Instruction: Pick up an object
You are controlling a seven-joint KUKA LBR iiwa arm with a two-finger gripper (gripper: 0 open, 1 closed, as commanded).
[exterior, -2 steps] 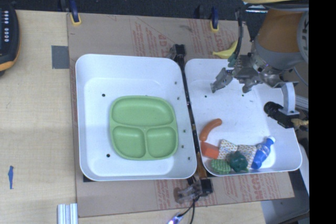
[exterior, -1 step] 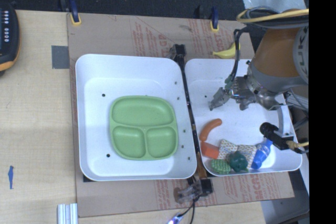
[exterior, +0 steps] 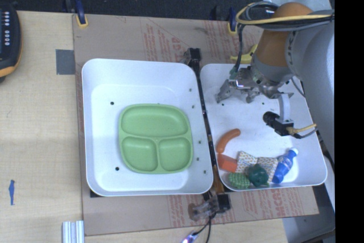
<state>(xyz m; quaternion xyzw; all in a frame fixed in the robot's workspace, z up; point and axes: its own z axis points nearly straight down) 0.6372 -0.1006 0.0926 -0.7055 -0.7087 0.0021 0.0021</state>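
Objects for picking lie bunched along the near edge of the right bin (exterior: 307, 179): an orange sausage-shaped piece (exterior: 228, 139), a red-orange piece (exterior: 227, 164), a patterned cloth (exterior: 250, 160), two green lumps (exterior: 250, 177) and a small blue bottle (exterior: 284, 167). My gripper (exterior: 239, 91) hangs over that bin's far end with its fingers spread and nothing between them. A green divided tray (exterior: 154, 138) sits in the left bin (exterior: 96, 122), and both bins rest on brown cardboard (exterior: 142, 28) clamped to a pale wooden bench (exterior: 34, 139), dark floor beyond.

Green divided plate (exterior: 154, 138) in left bin (exterior: 96, 82); black handheld device (exterior: 8, 40) at bench's left edge.
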